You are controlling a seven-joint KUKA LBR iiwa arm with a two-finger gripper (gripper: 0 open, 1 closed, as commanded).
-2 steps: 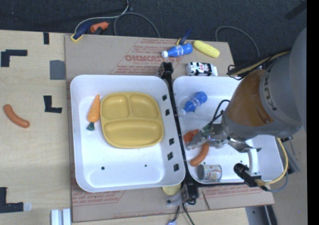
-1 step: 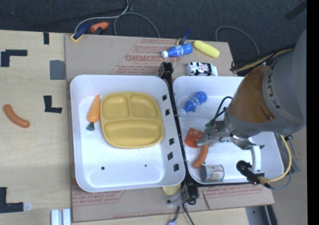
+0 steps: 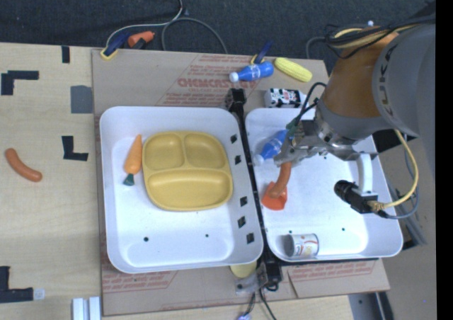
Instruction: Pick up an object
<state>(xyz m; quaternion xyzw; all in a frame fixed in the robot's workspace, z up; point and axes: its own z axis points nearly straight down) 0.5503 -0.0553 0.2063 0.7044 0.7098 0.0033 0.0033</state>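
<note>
Two white bins sit side by side on the surface (image 3: 42, 120). The left bin (image 3: 120, 241) carries a yellow divided plate (image 3: 187, 170) with a toy carrot (image 3: 133, 156) just beside its left edge. In the right bin (image 3: 354, 241) the grey arm (image 3: 375, 78) reaches in from the right; its claw (image 3: 294, 145) is low over the bin's upper left part. Whether the claw is clenched or released cannot be told from this angle. A blue bottle (image 3: 271, 147) lies right at the claw, against the bin's left wall. An orange-red toy bottle (image 3: 277, 187) lies tilted just below the claw, neck toward it. A small can (image 3: 303, 245) lies on its side near the bin's front edge. Behind the bins, on cardboard, rest a second blue bottle (image 3: 252, 73) and a yellow corn cob (image 3: 292, 69). A sausage toy (image 3: 23, 165) lies far left on the surface.
</note>
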